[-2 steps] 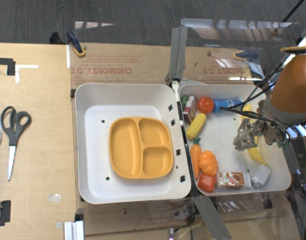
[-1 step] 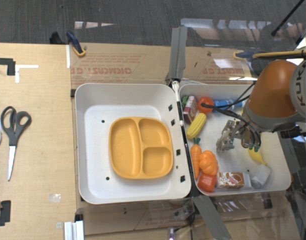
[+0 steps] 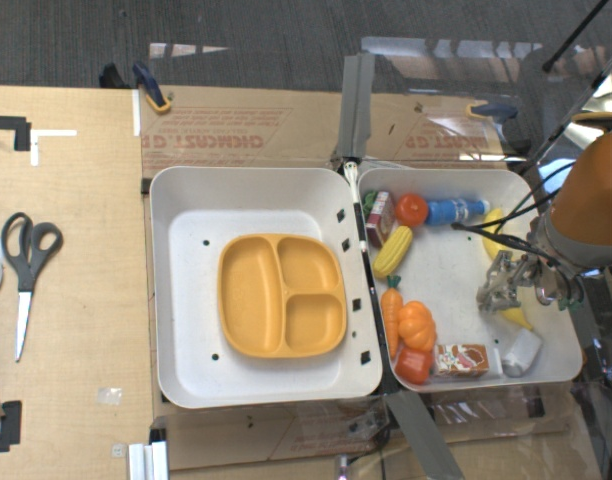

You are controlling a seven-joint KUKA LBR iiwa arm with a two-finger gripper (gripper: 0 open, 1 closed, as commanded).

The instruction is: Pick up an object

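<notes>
We see the gripper [image 3: 498, 293] low over the right bin [image 3: 556, 368], above a yellow item [image 3: 519, 317]; we cannot tell how it stands or whether it grips anything.

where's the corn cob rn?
Corn cob lies in the right bin, near its left wall, just below the tomato and above the orange pumpkin.

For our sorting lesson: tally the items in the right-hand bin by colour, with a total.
Orange or red: 4, tomato, carrot, pumpkin, red piece
Yellow: 3, corn, pieces
Blue: 1, bottle
Other: 3, cartons, white piece
Total: 11
</notes>
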